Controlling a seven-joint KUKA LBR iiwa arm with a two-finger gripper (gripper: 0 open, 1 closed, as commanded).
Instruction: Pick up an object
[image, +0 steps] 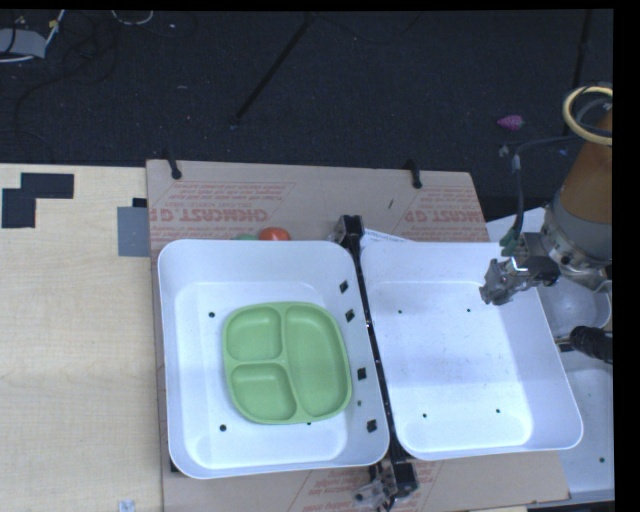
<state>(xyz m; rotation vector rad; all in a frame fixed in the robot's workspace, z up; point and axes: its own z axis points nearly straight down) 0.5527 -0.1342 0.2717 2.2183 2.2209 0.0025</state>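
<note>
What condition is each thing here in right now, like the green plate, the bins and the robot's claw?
Green divided plate: lying flat, right way up, in the left bin.
Right bin: sits level, clipped beside the left one.
Gripper: over the right bin's upper right corner, holding nothing visible.

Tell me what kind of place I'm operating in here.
Most likely a robotics lab test bench: two shallow white bins clamped side by side on cardboard sheeting, loose cables on dark carpet, and a green divided plate as the practice object.
</note>
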